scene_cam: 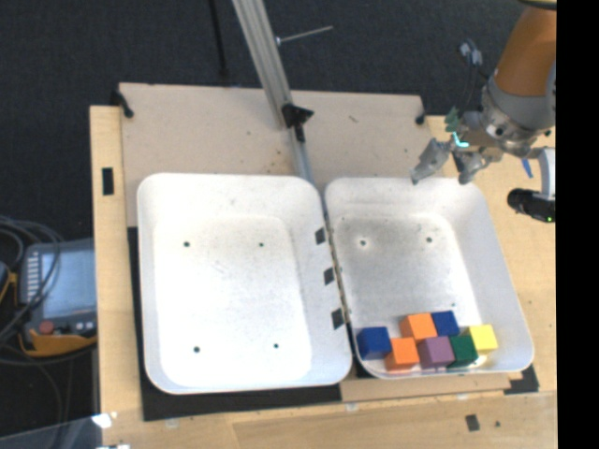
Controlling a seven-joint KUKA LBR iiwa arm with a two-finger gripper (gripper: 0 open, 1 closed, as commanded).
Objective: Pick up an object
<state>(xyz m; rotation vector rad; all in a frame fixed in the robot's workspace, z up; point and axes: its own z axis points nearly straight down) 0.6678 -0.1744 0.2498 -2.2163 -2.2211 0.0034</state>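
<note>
White left bin (168,204): shallow, speckled, nothing lying in it.
White right bin (393,241): holds every block, all huddled at its near edge.
Blocks, left to right: blue cube (373,341), orange cube (403,352), second orange cube (420,325), purple cube (435,351), dark blue cube (445,322), green cube (462,348), yellow cube (483,337).
Gripper (441,168): above the right bin's far rim, fingers spread apart, nothing between them, well apart from the blocks.
Progress: nothing lifted; reach, descent, closing and lift all appear to remain.
Writing: none legible.
</note>
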